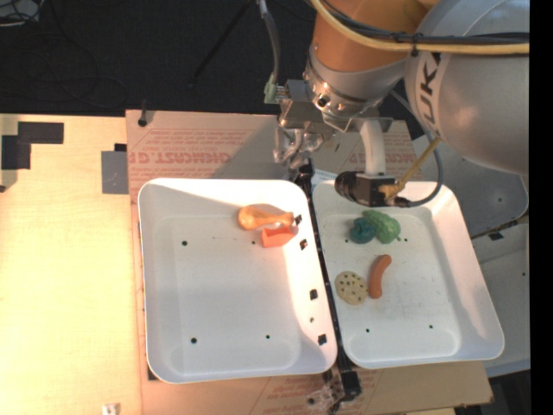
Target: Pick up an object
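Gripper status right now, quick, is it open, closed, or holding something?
Gripper: cannot be told whether open or closed. It sits above the far rim between the two bins, and nothing is seen in it.

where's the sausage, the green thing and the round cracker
sausage [378, 276], camera view, middle of its length
green thing [375, 227], camera view, centre of the lump
round cracker [350, 287], camera view, middle of its face

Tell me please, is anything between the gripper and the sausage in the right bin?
Nothing visible does. The gripper hangs above the far edge where the two bins meet; the sausage lies open in the right bin. The green lump and the cookie lie beside it, not over it.
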Controlling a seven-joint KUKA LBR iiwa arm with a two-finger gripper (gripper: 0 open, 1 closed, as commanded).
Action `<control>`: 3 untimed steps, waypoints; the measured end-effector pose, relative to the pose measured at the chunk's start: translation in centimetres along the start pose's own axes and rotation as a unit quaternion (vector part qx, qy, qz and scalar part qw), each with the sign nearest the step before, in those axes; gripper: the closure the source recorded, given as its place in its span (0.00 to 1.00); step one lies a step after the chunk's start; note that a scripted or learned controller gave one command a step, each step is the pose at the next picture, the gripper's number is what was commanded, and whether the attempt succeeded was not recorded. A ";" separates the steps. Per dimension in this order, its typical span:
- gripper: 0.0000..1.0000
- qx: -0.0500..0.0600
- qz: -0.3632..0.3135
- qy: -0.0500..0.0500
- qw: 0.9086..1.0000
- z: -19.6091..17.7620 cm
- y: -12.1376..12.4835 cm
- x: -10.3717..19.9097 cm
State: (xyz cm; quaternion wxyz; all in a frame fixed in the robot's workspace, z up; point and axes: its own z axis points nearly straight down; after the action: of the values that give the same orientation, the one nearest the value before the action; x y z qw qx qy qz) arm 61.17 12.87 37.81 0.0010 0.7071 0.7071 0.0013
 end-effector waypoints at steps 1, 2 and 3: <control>1.00 0.004 -0.002 -0.001 1.000 -0.5 0.0 0.1; 1.00 0.005 -0.005 -0.002 1.000 -1.4 0.0 0.1; 1.00 0.007 -0.008 -0.003 1.000 -2.3 0.0 0.2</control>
State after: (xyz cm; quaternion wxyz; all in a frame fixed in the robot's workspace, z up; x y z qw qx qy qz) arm 61.19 13.08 40.14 -0.0019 0.7013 0.7129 -0.0052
